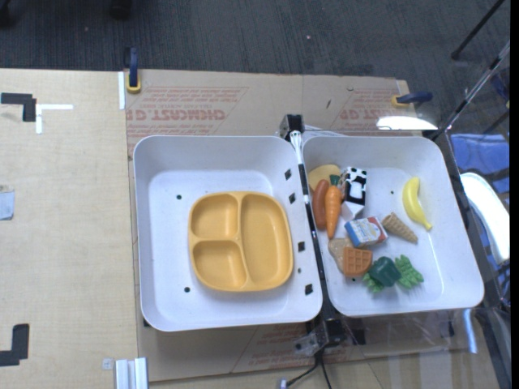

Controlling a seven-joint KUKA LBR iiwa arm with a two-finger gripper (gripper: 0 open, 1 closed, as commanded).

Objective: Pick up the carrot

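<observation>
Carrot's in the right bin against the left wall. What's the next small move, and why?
Probably bring the end effector over the right bin and line it up above the carrot before descending. The carrot lies along the bin's left wall, packed beside a darker orange piece and close to the black-and-white toy, so a centred approach from above seems safest.

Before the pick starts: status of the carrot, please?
Carrot lies in right bin, near left wall. Sausage touching one side, cow toy close on other.
</observation>
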